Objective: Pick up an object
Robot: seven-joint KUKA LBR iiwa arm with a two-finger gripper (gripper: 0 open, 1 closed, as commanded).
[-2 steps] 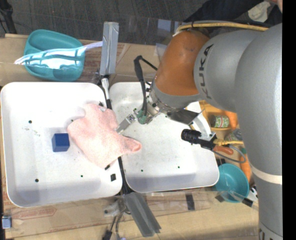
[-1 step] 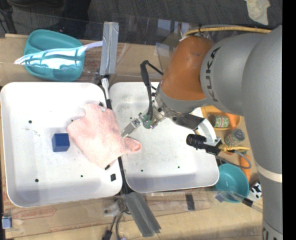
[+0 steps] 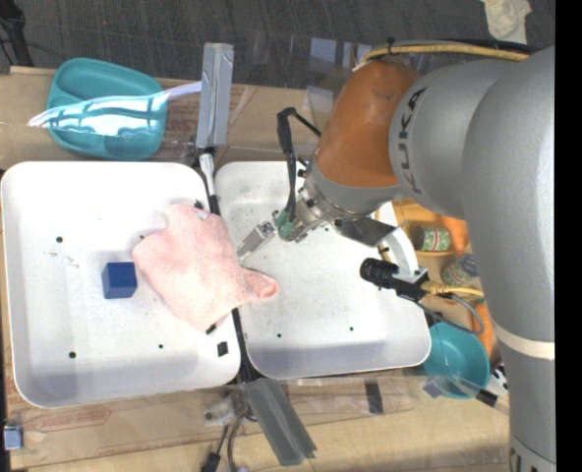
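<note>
Pink and soft-looking, the cloth (image 3: pixel 201 266) is a crumpled terry rag with rounded lobes, lying across the shared rims of the two bins – most of it in the left bin (image 3: pixel 45 362), one corner spilling into the right bin (image 3: pixel 320 357). Its long axis runs on a slant from upper left to lower right, and the narrow corner points toward the right bin's floor. A small blue cube (image 3: pixel 120 279) sits just beside the cloth's left edge, on the left bin's floor.

Both bins are shallow white trays with dark specks, set on a wooden bench (image 3: pixel 94 416) with strips of grey tape along it; dark carpet lies beyond. A teal dustpan (image 3: pixel 104 106) rests on the bench above the left bin, and a teal bowl (image 3: pixel 458 360) sits at the lower right.

The gripper (image 3: pixel 271 232) hangs low over the right bin, near the cloth's upper right edge but apart from it – whether its fingers are parted I cannot tell, and nothing is seen between them.
</note>
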